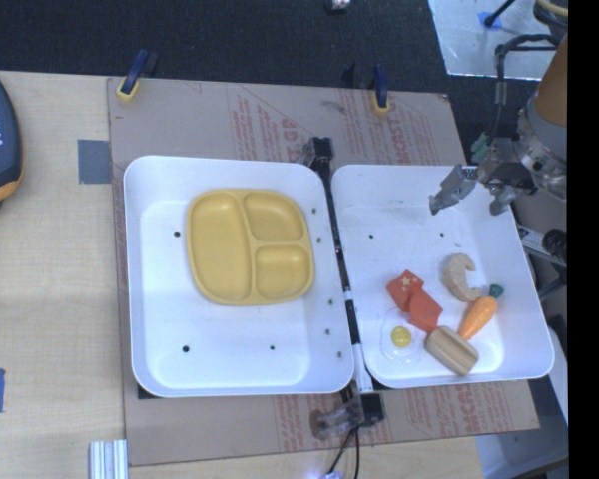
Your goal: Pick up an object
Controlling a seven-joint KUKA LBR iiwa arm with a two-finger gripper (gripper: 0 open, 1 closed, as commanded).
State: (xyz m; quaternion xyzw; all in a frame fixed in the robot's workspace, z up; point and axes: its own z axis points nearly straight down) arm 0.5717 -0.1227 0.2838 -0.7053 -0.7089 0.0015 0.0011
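Down in the right bin's (379, 208) near corner, the pickings huddle close: a red block (413, 298) lying flat, a fried egg (399, 338) just beside it, and a tan wooden cylinder (450, 350) on its side. An orange carrot (478, 315) leans tilted above the cylinder, with a pale curved piece (462, 276) next to its green tip.

Light is bright and even, falling from overhead. The two white bins (230, 367) come close to washing out, with little surface detail, while the far floor (230, 13) stays nearly black. Shadows are soft and short: a faint grey edge along the yellow tray (250, 245) and under the small items in the right bin. The bench (50, 307) shows no hard glare. Focus is moderate; fine edges look slightly soft and the printed cardboard lettering is blurred.
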